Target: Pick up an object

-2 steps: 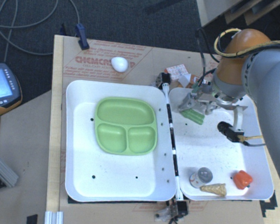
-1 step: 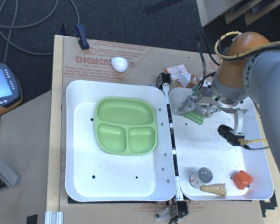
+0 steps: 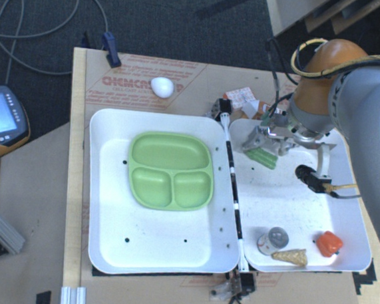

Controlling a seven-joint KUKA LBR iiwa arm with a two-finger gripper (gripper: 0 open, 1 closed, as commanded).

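Nearest in the right bin (image 3: 344, 219) lay a tan wedge (image 3: 291, 257), a grey round piece (image 3: 275, 239) and an orange-red lump (image 3: 329, 243). Farther back, a flat green object (image 3: 263, 157) lay tilted just under the jaws (image 3: 266, 140); whether they gripped it could not be told. The left bin (image 3: 101, 173) held a green divided plate (image 3: 171, 170). Beyond, a white egg-shaped object (image 3: 161, 86) sat on the counter's cardboard (image 3: 133, 79), printed partly "CHEMCO".
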